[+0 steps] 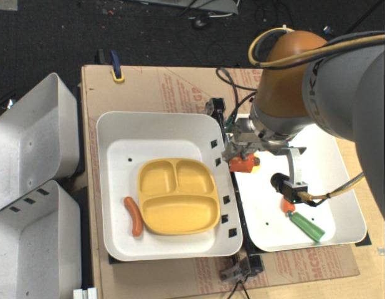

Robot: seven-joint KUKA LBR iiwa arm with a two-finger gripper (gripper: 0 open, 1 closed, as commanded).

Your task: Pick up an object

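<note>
The arm [348, 86] is a thick rounded tube of smooth light grey, entering from about three o'clock. An orange band [292, 64] wraps it above the wrist, glossy and dome-like, with a bright highlight toward twelve o'clock. Dark and yellowish cables [273, 36] loop over the band's upper edge, and thinner black wires trail off at nine o'clock. Below the band sits a darker grey collar, then a cluttered metal wrist block with small brackets. A pale grey strut [296, 167] descends at six o'clock to a black fitting with a cable
</note>
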